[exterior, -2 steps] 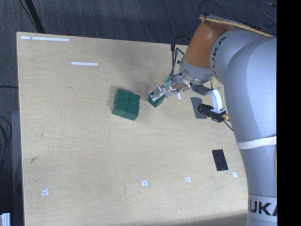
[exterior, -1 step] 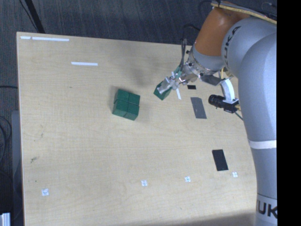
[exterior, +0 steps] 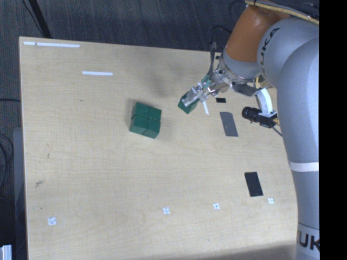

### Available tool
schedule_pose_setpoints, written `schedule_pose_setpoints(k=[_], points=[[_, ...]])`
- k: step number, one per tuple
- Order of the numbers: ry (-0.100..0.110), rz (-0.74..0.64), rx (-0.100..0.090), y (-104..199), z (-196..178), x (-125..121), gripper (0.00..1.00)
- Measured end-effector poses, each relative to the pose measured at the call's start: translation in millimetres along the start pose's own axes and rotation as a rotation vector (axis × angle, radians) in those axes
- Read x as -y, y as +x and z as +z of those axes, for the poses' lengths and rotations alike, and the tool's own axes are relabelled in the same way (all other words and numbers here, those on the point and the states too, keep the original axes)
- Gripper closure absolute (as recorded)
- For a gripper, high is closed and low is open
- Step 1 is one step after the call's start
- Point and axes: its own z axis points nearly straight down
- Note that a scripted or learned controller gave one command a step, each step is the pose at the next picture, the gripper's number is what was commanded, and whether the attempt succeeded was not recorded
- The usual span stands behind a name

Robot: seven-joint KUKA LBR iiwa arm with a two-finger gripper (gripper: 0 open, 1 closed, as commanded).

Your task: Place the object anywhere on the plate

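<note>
Though hardly begun, judging by the layout, worth reading from the near edge outward. Nearest, at 6 o'clock on the bench [exterior: 108,199], small white marks [exterior: 166,210] in a row; a little further, toward 4 o'clock, a black patch [exterior: 253,183]. Past mid-bench, around 9 o'clock from the jaws, a green block [exterior: 145,120], apparently several cubes joined, resting flat on bare wood and well apart from the tool. Taken to be the task's thing; if so, not yet lifted, and carrying and setting down on a plate all left to do. Just beyond, a grey patch [exterior: 229,124] at 4 o'clock from the jaws.

Further back, reaching in from 3 o'clock, the arm [exterior: 293,91], wrist bent and pointing down-left toward 8 o'clock, tip low over the wood. Impossible to tell whether the jaws are spread or pressed together. At the tip, a green bit [exterior: 186,105]; held piece or tool part, unclear. Farthest, near 11 o'clock, a white strip [exterior: 97,73].
</note>
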Motion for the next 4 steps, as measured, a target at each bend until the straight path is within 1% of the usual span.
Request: schedule_pose_setpoints(k=[1, 2, 3, 4], points=[[0.002, -0.005, 0.0, 0.9, -9.0, -0.6, 1.0], [0.001, -0.047, -0.002, 51.9, -20.8, -16.0, 1.0], [0.001, -0.18, 0.0, 102.3, 7.8, -35.3, 1.0], [0.001, -0.439, 0.0, 66.4, 42.8, -22.5, 1.0]])
